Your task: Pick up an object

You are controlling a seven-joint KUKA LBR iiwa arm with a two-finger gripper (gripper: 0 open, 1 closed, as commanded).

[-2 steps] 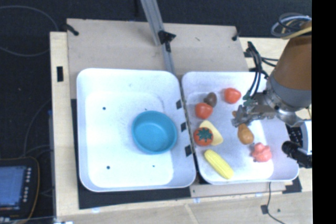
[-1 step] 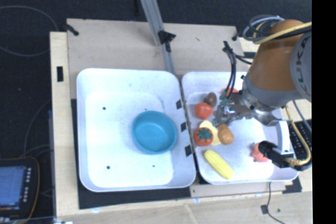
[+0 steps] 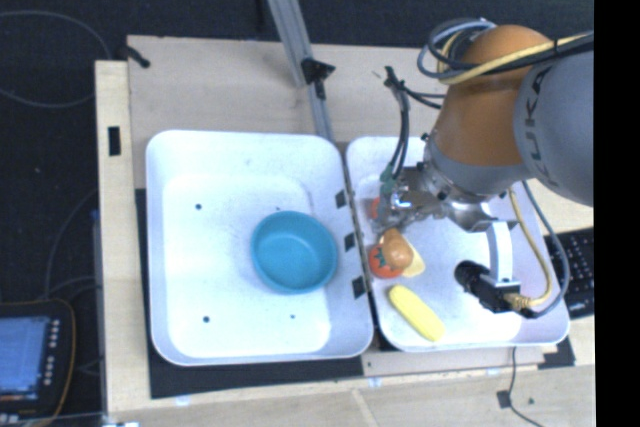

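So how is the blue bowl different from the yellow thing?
The blue bowl is round and hollow, open side up; the yellow thing is long and solid, like a banana, lying flat. The bowl is much bigger. The bowl sits alone in the left bin; the yellow thing lies in the right bin, near an orange-red object. Both rest on white bin floors.

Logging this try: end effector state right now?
End effector: cannot be told; it sits low in the right bin, just above the orange and red toy.
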